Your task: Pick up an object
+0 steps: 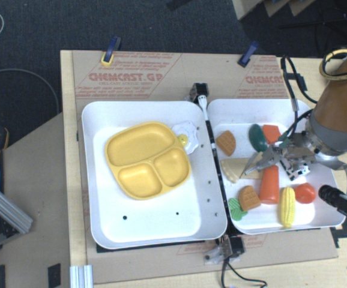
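Over in the right bin sits a jumble of toy food, any of which could be the object to lift. An orange carrot-like piece lies upright in the middle of the bin, with a yellow corn cob just to its lower right and a red tomato beside that. Left of the carrot is a pale wedge, maybe cheese, and below it a brown bread-like lump touching a small green leafy piece at the bin's lower left corner. Higher up lie a brown cookie-like piece, a dark green item and an orange-red block.

The end effector hangs low over the centre of this bin, just above the top of the carrot and right of the cheese wedge. Its metal fingers look spread a little, pointing left, with nothing visibly between them. The grey arm with its orange-brown band comes in from the right edge of the frame.

The left bin holds a yellow divided plate, with a small white-and-yellow fried egg toy touching the plate's upper right edge. Both bins rest on a table covered in brown printed paper.
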`<state>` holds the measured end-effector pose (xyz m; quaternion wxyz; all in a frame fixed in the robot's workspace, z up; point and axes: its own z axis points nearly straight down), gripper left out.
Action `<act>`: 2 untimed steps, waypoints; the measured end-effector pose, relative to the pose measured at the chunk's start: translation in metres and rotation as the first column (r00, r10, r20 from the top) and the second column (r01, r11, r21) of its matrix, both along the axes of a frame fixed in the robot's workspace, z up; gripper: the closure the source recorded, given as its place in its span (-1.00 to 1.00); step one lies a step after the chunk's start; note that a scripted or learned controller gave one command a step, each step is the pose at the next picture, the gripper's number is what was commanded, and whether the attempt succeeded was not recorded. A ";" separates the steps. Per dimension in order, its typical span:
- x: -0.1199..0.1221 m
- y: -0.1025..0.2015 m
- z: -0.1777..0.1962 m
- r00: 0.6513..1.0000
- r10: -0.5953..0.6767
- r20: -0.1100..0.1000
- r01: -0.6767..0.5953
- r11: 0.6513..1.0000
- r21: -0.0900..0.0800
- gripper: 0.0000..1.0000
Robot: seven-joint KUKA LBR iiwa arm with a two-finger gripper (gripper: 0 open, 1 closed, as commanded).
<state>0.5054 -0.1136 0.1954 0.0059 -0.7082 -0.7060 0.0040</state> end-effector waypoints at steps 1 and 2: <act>0.003 0.000 0.006 1.000 0.003 0.013 -0.003 1.000 -0.002 -1.00; 0.001 -0.006 -0.055 1.000 0.002 0.006 -0.002 1.000 0.000 -1.00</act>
